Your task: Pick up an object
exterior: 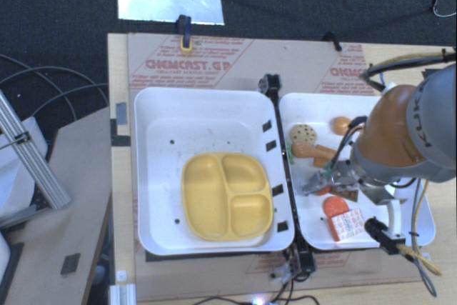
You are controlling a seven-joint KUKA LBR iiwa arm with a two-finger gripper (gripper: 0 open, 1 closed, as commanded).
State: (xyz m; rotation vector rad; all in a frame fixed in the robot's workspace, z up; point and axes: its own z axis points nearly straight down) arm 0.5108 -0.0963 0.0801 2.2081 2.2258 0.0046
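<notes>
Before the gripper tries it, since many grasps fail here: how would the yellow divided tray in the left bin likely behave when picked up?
The yellow divided tray looks like moulded plastic, so probably stiff and light. It lies flat on the left bin, so fingers may find little but its thin rim. Its smooth surface may slip, and a grip at one edge would probably tilt it.

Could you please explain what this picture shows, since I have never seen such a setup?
One camera fixed above a bench looks down at a slant on two shallow white bins. The left bin holds a yellow divided tray. The right bin holds small play foods: a cookie, an orange ball, a red-and-white packet. The grey robot arm reaches in from the right; its end effector is low over those items. Whether it holds anything is unclear.
</notes>
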